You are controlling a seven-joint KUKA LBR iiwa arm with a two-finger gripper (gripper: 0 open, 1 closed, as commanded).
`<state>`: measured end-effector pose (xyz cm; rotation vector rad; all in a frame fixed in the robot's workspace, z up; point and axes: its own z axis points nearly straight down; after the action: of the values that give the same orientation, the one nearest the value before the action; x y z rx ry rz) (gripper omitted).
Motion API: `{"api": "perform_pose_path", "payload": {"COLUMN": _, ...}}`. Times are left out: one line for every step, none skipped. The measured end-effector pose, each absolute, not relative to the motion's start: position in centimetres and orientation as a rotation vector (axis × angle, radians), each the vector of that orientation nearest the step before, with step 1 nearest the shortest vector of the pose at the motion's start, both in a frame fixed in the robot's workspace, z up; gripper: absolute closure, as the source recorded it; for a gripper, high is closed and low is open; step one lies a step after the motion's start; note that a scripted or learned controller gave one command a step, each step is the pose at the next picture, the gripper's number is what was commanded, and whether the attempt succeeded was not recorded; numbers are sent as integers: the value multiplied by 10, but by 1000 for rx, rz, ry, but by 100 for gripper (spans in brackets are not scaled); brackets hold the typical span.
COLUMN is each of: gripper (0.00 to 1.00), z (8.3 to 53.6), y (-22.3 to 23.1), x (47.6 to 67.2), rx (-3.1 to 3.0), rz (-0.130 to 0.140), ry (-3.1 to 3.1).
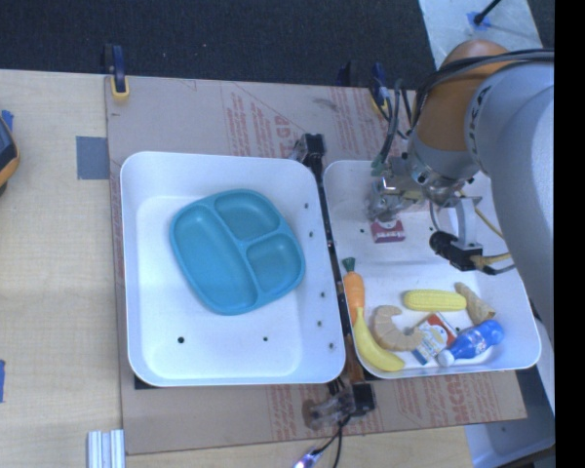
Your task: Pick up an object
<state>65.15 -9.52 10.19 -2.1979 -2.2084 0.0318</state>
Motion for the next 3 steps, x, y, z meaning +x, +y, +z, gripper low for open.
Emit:
{"api": "perform_pose_path", "payload": {"gripper": 100, "z": 193, "y": -127, "x": 639, "rx": -2218, "rz": 0, "ry": -2224}}
{"api": "perform_pose_path", "payload": {"gripper": 0, "z": 192, "y": -127, "x": 639, "rx": -2216, "rz": 2, "ry": -2225}}
{"api": "perform_pose_path", "payload": {"gripper": 0, "z": 102, "y": -105, "x": 646, "rx": -2218, "rz": 3, "ry": -2225}}
